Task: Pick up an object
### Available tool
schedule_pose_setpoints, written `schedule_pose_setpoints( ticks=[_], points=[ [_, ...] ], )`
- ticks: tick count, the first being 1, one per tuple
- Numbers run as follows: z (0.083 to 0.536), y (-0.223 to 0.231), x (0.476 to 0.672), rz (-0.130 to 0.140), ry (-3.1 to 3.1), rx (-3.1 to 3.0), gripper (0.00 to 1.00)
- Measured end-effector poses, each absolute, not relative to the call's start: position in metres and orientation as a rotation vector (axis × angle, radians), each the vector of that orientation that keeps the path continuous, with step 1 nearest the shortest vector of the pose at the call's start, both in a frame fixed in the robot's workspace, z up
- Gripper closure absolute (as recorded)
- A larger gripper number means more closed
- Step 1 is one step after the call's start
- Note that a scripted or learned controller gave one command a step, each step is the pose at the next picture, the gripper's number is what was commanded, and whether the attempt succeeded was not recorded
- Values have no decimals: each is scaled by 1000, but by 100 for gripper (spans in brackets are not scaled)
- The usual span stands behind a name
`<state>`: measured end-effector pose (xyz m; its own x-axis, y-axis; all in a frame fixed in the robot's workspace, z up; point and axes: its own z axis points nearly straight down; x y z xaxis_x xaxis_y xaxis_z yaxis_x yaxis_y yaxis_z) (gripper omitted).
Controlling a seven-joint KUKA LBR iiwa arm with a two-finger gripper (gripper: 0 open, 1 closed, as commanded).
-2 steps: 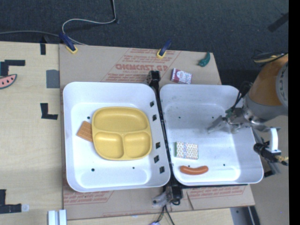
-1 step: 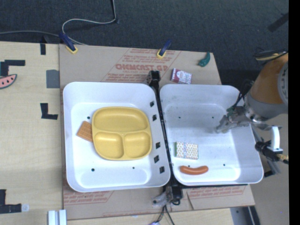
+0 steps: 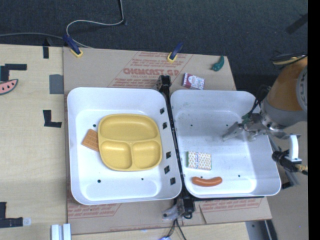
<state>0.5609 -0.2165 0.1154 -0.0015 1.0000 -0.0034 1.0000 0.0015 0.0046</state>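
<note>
Two white bins (image 3: 80,184) are seen on brown cardboard (image 3: 145,71) printed with red letters. A yellow tray (image 3: 131,140) and an orange-brown cracker (image 3: 90,140) are seen in the left bin. A checked packet (image 3: 199,160) and a red-orange sausage (image 3: 207,181) are seen in the right bin.

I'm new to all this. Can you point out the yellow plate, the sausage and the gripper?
Yellow plate (image 3: 131,141): camera view, middle divider.
Sausage (image 3: 207,181): camera view, mid-length.
Gripper (image 3: 231,132): camera view, between its fingertips.
</note>
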Motion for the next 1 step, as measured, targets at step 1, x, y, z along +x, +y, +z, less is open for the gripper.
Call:
schedule_pose_setpoints(
  ticks=[1],
  points=[
    [87, -202, 541, 1, 2216, 2217, 0]
  ],
)
